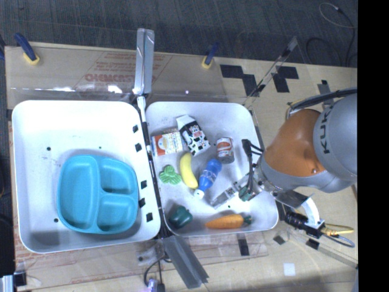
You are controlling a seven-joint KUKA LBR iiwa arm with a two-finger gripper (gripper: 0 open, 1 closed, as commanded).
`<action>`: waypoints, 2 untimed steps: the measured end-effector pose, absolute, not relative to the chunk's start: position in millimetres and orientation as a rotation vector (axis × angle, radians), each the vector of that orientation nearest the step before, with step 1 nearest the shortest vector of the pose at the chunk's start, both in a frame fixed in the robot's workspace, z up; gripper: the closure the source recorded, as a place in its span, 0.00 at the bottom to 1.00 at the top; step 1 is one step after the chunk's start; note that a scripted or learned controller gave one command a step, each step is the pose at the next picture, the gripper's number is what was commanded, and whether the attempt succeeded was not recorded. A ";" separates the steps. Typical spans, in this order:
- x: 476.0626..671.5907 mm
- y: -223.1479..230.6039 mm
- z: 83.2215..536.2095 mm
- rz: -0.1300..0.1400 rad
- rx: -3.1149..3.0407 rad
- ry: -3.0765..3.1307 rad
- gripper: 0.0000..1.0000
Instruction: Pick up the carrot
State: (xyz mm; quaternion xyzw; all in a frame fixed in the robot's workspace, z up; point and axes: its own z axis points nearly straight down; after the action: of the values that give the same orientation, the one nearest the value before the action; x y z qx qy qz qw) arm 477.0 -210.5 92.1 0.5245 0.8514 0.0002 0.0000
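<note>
The carrot [226,222] looked light, stiff and smooth, best pinched across its thick middle, while the claw [234,194] hung just above it, grip unreadable

The carrot [226,222] is lying against the right bin's [258,123] near wall, crowding access from that side; the gripper [234,193] is hovering just above it, and open floor is showing toward the green pepper [179,216].

camera view: fixed above bench [91,66] | looks down at a slant | takes in left bin [24,163] and right bin [258,132] whole, from mid-distance | arm [316,145] enters right of bins
</note>
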 end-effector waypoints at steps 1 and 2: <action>477.7 -210.0 102.0 0.001 1.641 2.679 1.00; 477.6 -209.9 102.0 0.001 1.640 2.679 0.00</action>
State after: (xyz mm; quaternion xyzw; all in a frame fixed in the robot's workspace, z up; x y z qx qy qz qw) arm 477.6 -209.9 102.0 0.5222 0.8528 0.0002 0.0003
